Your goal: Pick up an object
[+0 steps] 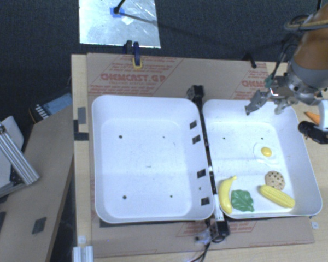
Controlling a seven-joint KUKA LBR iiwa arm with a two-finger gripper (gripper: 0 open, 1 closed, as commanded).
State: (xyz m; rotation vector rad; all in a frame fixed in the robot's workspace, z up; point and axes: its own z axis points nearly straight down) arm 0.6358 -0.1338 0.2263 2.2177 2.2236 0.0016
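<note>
The right bin [235, 130] holds a fried egg [265, 152], a round cookie [274, 179], a corn cob [277, 196], a banana [226, 194] and a green leafy piece [242, 200]. All lie toward the bin's near side. My gripper [268, 102] hangs above the bin's far right corner, well away from the objects. Its two fingers are spread apart with nothing between them.
The left bin [147, 157] sits beside the right one, with black clips [199, 141] along the divider. An orange-handled tool [321, 119] lies off the right bin's right edge. A silver sheet [119, 15] lies on the dark floor beyond the bench.
</note>
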